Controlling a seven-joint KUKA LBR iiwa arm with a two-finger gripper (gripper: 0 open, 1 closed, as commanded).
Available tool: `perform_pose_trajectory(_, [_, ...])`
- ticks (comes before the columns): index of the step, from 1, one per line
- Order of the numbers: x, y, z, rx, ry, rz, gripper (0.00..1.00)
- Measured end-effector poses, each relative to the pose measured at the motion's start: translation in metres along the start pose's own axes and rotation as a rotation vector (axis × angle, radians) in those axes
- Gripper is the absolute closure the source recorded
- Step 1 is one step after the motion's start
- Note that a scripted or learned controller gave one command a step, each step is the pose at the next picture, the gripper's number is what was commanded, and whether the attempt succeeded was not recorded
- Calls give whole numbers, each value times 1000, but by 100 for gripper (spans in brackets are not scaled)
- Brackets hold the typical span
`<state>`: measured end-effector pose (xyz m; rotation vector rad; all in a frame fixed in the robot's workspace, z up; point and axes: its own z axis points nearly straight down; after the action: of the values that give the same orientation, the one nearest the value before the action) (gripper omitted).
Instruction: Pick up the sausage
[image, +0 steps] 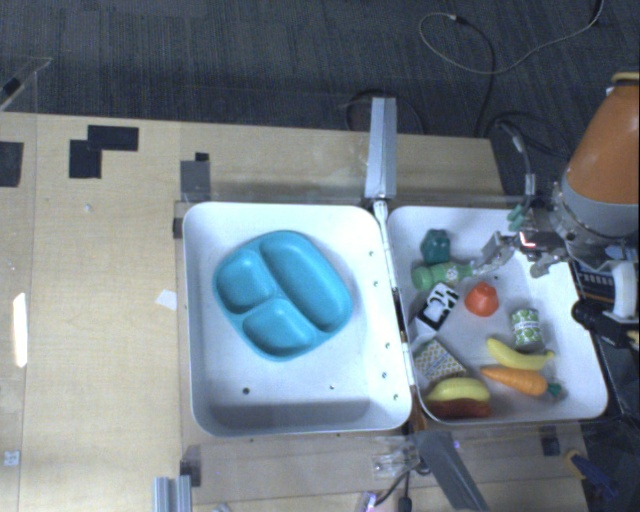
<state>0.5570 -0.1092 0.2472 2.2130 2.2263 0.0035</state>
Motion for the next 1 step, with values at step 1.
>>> perform_pose_trajectory(1, [2,57,-1,-2,0,-53,0])
